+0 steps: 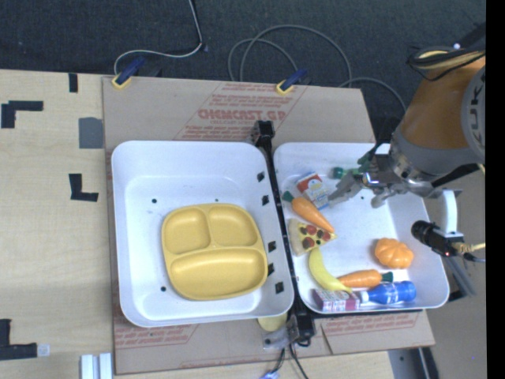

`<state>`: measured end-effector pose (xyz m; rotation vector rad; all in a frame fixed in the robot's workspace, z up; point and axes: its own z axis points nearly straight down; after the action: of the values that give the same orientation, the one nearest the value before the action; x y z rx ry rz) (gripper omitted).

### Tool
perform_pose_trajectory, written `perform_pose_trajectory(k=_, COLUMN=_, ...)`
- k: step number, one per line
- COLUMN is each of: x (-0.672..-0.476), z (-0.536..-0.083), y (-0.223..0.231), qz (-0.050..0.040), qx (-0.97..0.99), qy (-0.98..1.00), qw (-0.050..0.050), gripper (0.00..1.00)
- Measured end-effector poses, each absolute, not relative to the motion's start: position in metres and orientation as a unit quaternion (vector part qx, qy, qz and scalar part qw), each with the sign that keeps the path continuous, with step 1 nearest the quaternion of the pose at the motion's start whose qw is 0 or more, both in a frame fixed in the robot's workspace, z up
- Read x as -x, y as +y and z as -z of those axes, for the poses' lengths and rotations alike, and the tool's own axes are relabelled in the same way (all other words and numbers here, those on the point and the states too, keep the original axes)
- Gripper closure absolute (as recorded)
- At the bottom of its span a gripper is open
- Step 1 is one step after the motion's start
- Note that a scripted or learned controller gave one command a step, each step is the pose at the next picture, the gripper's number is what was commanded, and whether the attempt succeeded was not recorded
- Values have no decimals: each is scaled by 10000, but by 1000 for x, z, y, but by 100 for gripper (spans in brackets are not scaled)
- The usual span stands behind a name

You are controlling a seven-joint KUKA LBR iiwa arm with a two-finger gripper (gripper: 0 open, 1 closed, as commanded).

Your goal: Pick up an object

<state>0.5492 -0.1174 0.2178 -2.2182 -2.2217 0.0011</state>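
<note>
My gripper [353,199] hangs over the upper middle of the right bin [430,235], open, with nothing between its fingers. Its left finger [338,192] points toward an orange carrot [307,210] lying just below and left of it. A small red and white box [310,185] sits beside the carrot. Lower in the bin lie a pizza slice [308,234], a yellow banana [321,270], an orange pumpkin [393,252], a second carrot [360,278] and a blue bottle [390,293].
The left bin [130,212] holds a yellow divided plate [213,251]. A black clip rail [272,204] separates the two bins. Both bins rest on cardboard [229,109], with cables behind. The arm's grey and orange body [442,125] fills the right side.
</note>
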Motion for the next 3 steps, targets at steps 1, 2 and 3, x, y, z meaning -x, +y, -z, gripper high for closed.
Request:
perform_pose_trajectory(k=1, x=-607, z=-182, y=-42, qz=3, qx=7040, qy=-7102, qw=4, gripper=0)
perform_pose_trajectory(k=2, x=-620, z=-140, y=-104, qz=-26, qx=7083, qy=-7059, qw=3, gripper=0)
perform_pose_trajectory(k=3, x=-584, z=-83, y=-94, qz=-2, qx=7067, qy=-7075, qw=-18, gripper=0)
